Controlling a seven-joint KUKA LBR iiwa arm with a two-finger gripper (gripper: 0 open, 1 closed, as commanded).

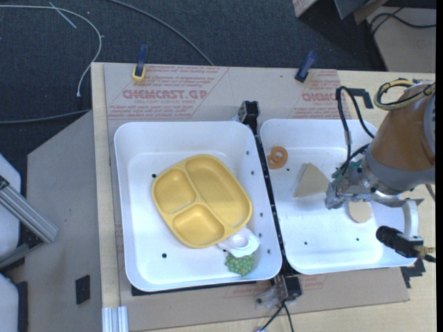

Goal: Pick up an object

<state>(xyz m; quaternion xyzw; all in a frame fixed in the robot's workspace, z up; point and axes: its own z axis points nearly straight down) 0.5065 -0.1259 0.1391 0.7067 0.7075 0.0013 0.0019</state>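
Now, gripper [340, 194]: low inside the right bin [325, 258], near the middle of its right half. From above my own wrist covers it, so I cannot tell whether it is apart or together, and I see nothing held in it.
Wedge [311, 180]: a tan, flat, triangular piece on the right bin's floor, about midway between the far and near edges and just beside my gripper on its left. I judge this the likeliest thing to pick up.
Wedge direction: the narrow tip points toward the bin's far edge and the broad end toward the near edge. The long axis runs far to near, tipped slightly.
Disc [360, 214]: a pale round piece just beside my gripper on the near-right side, partly under my wrist.
Ring [277, 157]: small and orange, near the right bin's far-left corner, well apart from my gripper.
Left bin [128, 185]: holds a yellow divided tray [201, 199], with a white cup [239, 241] and a green lump [241, 263] by its near-right corner.
Risk, position: I seem to sit between wedge and disc, so closing could catch neither.
Risk, shape: the wedge lies flat and thin, so it may slide away along the floor rather than lift.
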